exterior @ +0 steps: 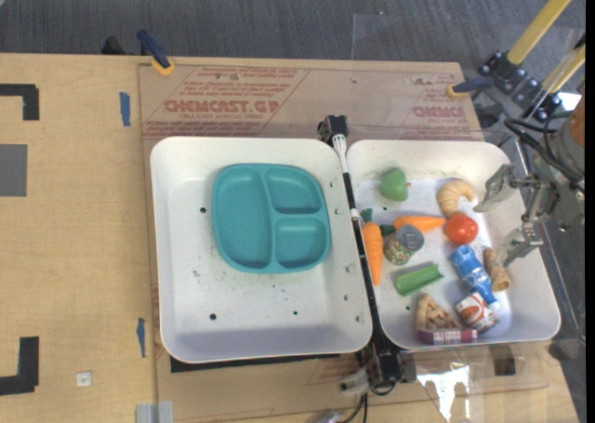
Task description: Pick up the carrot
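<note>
Plywood tabletop [74, 254] on grey carpet, two white bins side by side. Left bin [186, 319] has just a teal divided plate [270, 217]. Carrot [372, 252] lies against right bin's [539, 305] left wall, crowded by toys. Gripper [514, 217] at right rim, fingers apart, holding nothing.

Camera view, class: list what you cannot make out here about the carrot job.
- Gripper, camera view: at the right bin's right edge; its state is too small and cluttered to read.
- Labels on the can and blue packet: too small to read.
- Arm: cut off by the right edge.
</note>
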Motion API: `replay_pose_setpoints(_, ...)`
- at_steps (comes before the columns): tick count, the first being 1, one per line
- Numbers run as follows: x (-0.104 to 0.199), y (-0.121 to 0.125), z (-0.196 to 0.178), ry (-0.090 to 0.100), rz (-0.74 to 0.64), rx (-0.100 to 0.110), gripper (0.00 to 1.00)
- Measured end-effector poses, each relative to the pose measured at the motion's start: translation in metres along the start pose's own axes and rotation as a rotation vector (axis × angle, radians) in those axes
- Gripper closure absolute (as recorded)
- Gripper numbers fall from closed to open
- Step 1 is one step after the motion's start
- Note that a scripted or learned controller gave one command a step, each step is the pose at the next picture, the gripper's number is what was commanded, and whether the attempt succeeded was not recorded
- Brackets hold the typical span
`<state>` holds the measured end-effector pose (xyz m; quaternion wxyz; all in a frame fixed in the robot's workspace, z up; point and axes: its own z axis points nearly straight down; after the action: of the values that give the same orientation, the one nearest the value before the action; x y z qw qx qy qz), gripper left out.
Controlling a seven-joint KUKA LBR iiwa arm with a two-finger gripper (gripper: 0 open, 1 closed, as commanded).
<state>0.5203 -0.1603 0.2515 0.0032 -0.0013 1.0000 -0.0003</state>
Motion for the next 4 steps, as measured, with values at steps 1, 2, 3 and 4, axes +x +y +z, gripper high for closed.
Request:
replay_pose_setpoints(1, -0.035, 0.024, 0.125, 0.008, 0.301, -0.002, 0.0)
replay_pose_setpoints(2, -0.08, 0.043, 0.16, -0.015, 0.524, 0.018, 0.0)
replay_pose_setpoints(3, -0.084, 0.046, 0.147, -0.024, 0.522, 0.013, 1.0)
replay_pose_setpoints(4, -0.016, 0.053, 0.159, -0.018, 0.248, 0.001, 1.0)
